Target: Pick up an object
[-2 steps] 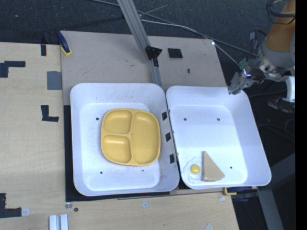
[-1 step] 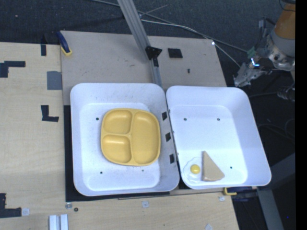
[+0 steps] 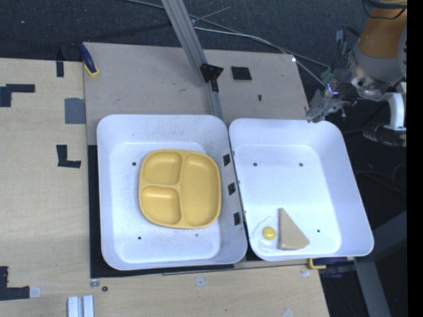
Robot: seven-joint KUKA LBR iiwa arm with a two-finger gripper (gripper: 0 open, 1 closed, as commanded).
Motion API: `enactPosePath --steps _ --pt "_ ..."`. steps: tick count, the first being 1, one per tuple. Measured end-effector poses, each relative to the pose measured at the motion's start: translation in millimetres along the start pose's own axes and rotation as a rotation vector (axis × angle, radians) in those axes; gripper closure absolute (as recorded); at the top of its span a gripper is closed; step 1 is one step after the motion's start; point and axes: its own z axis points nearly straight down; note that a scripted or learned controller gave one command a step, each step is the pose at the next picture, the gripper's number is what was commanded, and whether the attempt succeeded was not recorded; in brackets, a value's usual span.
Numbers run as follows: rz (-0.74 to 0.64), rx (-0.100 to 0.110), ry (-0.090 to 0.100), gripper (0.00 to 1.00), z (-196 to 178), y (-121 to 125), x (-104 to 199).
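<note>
A yellow divided plate [image 3: 180, 189] lies in the left bin [image 3: 112, 177]. In the right bin [image 3: 330, 170], near its front edge, sit a tan wedge-shaped block [image 3: 290, 230] and a small yellow ball [image 3: 268, 232] side by side. My gripper [image 3: 322, 108] hangs above the right bin's far right corner, well away from all of these objects. Nothing shows between its fingertips.
A slanted metal rail [image 3: 192, 41] runs down to the gap between the bins at the back. Cables [image 3: 264, 41] cross the bench behind the bins. A blue and yellow clamp [image 3: 88, 59] sits at the far left corner of the board.
</note>
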Motion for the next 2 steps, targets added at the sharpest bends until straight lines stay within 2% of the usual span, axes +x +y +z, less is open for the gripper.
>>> enactPosePath --steps 1,2 --pt "-0.001 0.0 0.001 1.0 -3.6 -10.2 50.0" --pt "-0.001 0.002 0.001 1.0 15.7 -22.9 103.3"
